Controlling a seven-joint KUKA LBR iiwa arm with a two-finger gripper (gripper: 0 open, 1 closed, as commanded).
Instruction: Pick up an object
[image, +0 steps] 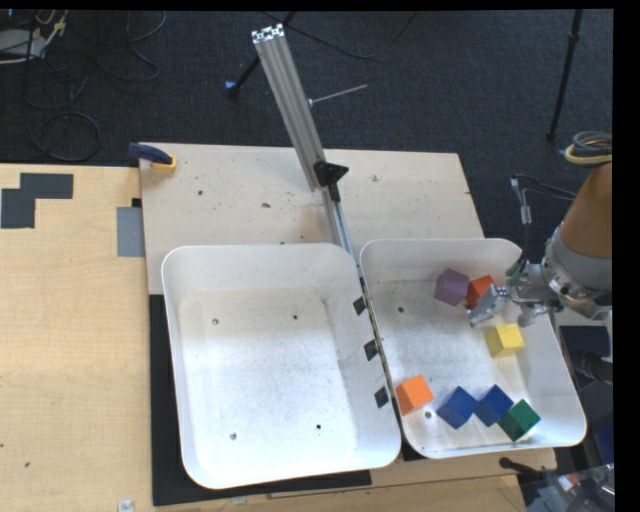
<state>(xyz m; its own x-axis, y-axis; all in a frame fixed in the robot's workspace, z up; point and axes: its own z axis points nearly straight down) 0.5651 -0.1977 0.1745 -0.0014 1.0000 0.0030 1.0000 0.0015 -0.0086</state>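
Note:
My gripper (505, 311) hangs over the right bin (440, 450), reaching in from the right, and stands open with nothing between its fingers. A yellow cube (505, 340) lies just below it on the bin floor. A red-orange block (480, 290) sits at its left finger (483, 309), next to a purple cube (452, 287). Toward the bin's front lie an orange cube (413, 394), two blue cubes (457, 407) (493, 404) and a green cube (521, 419).
The left bin (180, 300) sits beside the right one, with black clips along their shared wall (368, 330). A slanted aluminium post (295, 110) rises behind the bins. A wooden bench top (70, 330) spreads to the left.

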